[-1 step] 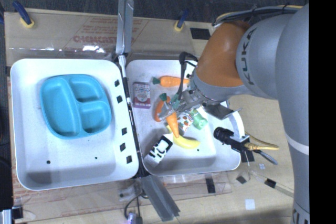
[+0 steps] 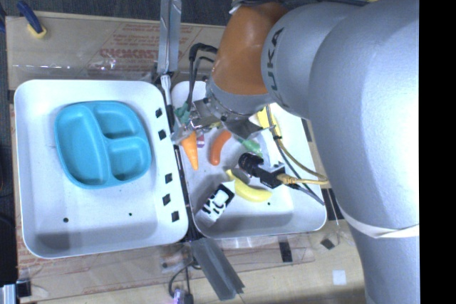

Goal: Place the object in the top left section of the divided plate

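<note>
A blue divided plate [image 2: 103, 141] lies in the left white bin [image 2: 43, 217], nothing in its sections. The arm covers most of the right bin [image 2: 285, 221]. My gripper [image 2: 191, 121] hangs low over that bin's left side, just above an orange carrot [image 2: 189, 151]. A second orange carrot-like piece [image 2: 218, 147] lies beside it to the right. A yellow banana [image 2: 251, 189] lies nearer the front, with a black-and-white block [image 2: 217, 201] to its left.
A black cable connector [image 2: 258, 166] hangs from the arm above the banana. A grey metal bar [image 2: 169, 32] stands behind the divider between the bins. A white round object [image 2: 184, 92] peeks out behind the gripper.
</note>
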